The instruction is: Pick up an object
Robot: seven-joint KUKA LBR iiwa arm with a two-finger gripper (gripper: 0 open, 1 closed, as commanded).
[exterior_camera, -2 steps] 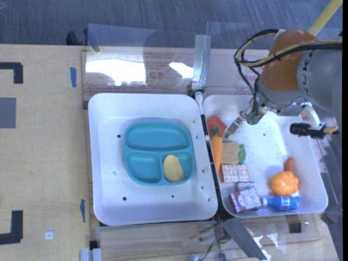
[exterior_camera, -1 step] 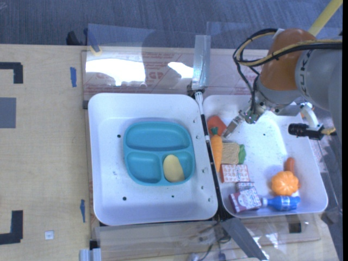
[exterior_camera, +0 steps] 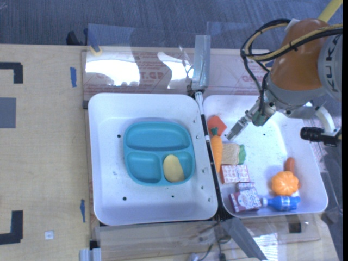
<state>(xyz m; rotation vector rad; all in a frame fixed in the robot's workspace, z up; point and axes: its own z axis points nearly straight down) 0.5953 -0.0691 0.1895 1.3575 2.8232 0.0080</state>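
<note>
Here, the grey KUKA arm with its orange band reaches in from three o'clock and slants down over the right-hand shallow white bin, its wrist tilted toward nine o'clock. The two-finger gripper hangs low at the bin's upper left, its tip just above a red and orange toy carrot that lies along the bin's left wall. Whether the claw is wide or narrow cannot be told at this angle; nothing is seen between its tips.

At five o'clock from the gripper lies a tan sandwich-like block with a green edge, and below it a small red-and-white patterned carton and a second pinkish carton. Toward the bin's four o'clock corner sit a round orange toy fruit, a small red sausage-shaped piece just above it, and a blue bottle lying on its side.

The left-hand white bin bears a teal divided plastic tray, with a yellow lemon-shaped toy in its lower right compartment.
</note>
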